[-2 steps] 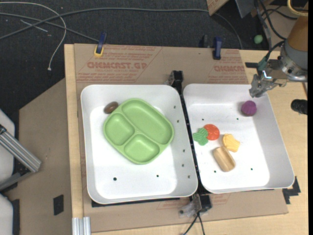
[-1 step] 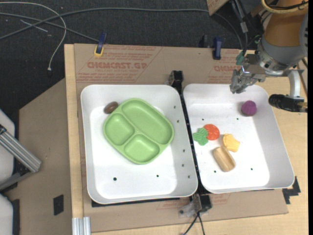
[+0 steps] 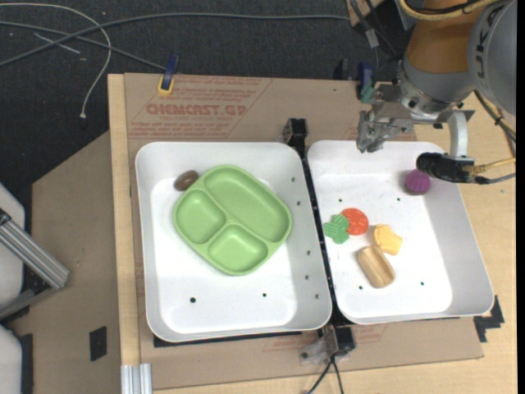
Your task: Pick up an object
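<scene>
The right bin (image 3: 435, 298) holds a purple ball (image 3: 417, 182) near its far right side, an orange-red piece (image 3: 355, 219) touching a green leafy piece (image 3: 336, 230), a yellow piece (image 3: 387, 240) and a tan bread-like piece (image 3: 376, 267). My gripper (image 3: 372, 141) hangs over the right bin's far edge, left of the purple ball and well above the cluster of toys. Nothing shows between its fingers.
The left bin (image 3: 164, 294) holds a green divided tray (image 3: 233, 218), with a small brown piece (image 3: 187, 180) beside its far-left corner. A black clamp (image 3: 294, 130) sits at the bins' far seam. Cardboard lies under both bins, with cables on the dark floor beyond.
</scene>
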Tool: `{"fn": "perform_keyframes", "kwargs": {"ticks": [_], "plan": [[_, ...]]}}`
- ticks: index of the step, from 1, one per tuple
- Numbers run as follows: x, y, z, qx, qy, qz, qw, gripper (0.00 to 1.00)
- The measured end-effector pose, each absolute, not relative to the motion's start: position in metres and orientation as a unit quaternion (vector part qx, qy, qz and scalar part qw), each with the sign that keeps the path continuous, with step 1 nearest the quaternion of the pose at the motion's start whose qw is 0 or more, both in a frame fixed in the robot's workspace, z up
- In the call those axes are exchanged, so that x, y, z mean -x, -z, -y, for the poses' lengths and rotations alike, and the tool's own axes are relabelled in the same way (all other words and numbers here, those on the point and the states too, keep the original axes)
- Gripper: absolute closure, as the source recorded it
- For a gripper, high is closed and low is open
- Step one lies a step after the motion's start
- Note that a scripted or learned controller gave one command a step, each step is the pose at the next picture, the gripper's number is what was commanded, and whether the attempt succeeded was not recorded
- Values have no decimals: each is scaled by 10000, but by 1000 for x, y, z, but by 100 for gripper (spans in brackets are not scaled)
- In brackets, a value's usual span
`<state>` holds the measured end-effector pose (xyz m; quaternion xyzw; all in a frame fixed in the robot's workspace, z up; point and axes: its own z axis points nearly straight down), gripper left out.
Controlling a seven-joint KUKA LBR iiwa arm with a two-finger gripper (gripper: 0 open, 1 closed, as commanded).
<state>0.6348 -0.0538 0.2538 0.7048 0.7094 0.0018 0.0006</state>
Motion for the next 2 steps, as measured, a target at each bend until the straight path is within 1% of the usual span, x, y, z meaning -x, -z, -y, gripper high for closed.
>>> {"fn": "perform_keyframes", "kwargs": {"ticks": [1, 2], "plan": [[-631, -252, 8, -7055, 1, -7087, -13, 100], [-642, -240, -51, -7050, -7, -7092, -3, 100]]}}
